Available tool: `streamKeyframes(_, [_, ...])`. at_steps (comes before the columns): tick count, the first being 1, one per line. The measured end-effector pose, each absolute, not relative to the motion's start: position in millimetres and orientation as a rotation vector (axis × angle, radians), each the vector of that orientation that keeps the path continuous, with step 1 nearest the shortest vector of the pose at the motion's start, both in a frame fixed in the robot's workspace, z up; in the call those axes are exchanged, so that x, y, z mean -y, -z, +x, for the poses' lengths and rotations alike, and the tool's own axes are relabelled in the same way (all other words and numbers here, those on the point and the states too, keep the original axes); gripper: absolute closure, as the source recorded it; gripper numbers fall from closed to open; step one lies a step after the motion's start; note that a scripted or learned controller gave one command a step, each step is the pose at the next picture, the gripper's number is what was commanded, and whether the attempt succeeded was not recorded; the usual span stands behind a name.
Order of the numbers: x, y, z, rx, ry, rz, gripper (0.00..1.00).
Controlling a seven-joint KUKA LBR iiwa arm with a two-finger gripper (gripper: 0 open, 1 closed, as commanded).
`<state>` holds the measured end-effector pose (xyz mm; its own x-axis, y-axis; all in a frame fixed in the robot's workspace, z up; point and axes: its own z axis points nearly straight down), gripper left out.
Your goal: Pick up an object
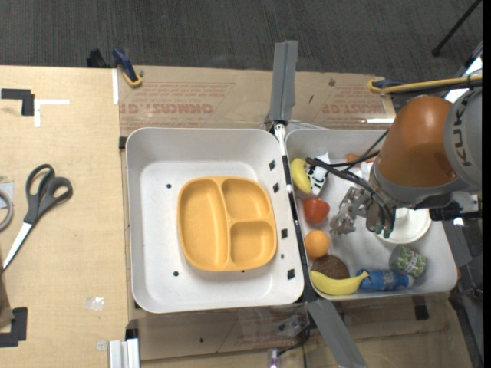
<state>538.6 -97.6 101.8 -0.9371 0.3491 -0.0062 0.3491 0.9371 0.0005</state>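
Inside the right bin [449,278], just right of the tomato [315,209], metal fingers [343,215] of the gripper [354,213] hanging low over the white floor. Spread or closed: cannot tell, since cables and shadow blur them. Nothing visibly held between them. Just below and left of the tomato, an orange [317,243]; further below, a brown round thing [331,267] and a banana [337,283] against the near wall. Right of that banana, a blue item [382,282] and a green patterned ball [408,261]. Above the tomato, a second yellow piece [300,175]. Far left of the tomato, a yellow divided tray [227,223] in the left bin [146,228]. Probably the reaching step, no pick made yet. Next move likely needs centring over one object, then descending and closing.
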Motion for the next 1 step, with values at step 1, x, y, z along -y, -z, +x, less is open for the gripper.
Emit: streamKeyframes(1, [144.0, -250.8, 545.7, -3.058, 0.001, 0.702, 1.0])
